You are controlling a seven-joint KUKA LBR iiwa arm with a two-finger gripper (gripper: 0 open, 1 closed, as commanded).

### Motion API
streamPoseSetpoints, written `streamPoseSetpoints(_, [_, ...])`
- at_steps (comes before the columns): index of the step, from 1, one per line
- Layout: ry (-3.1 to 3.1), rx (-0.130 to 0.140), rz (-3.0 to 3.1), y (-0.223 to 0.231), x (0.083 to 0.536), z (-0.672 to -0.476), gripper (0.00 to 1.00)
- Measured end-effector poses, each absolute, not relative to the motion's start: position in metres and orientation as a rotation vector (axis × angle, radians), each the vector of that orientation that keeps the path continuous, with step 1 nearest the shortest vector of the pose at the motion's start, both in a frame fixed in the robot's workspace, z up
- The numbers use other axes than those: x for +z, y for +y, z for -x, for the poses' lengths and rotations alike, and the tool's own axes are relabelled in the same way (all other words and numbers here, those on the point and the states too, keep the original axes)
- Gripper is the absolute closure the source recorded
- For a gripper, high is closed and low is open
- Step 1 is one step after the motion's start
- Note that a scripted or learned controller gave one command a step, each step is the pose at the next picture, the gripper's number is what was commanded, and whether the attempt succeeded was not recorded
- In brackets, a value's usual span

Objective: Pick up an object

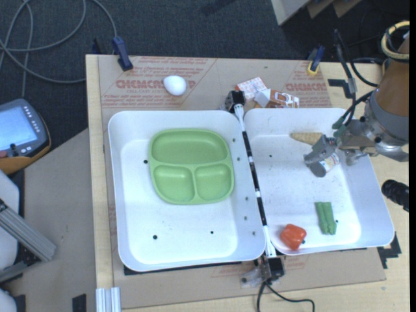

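The right bin holds a tan cone-shaped piece near its back wall, a green pod-like piece toward the front, and a red pepper-like piece at the front rim. My gripper hangs over the right bin's back right part, just right of the tan cone and above the green piece. Nothing shows between its tips.
A green three-compartment tray lies in the left bin. A white egg-shaped object and small wrappers rest on the cardboard behind the bins. Blue clamps hold the board's back edge. Cables run by the arm at right.
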State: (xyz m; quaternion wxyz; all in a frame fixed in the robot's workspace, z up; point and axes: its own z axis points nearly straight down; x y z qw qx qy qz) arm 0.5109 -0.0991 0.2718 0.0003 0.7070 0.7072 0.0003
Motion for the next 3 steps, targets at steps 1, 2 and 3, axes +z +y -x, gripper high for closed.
streamPoseSetpoints(1, [2.221,-0.001,-2.223,-0.146,0.164,-0.519,0.00])
streamPoseSetpoints(2, [2.222,0.000,-2.223,-0.176,0.084,-0.479,0.00])
streamPoseSetpoints(3, [2.219,0.001,-2.223,-0.176,0.094,-0.479,1.00])
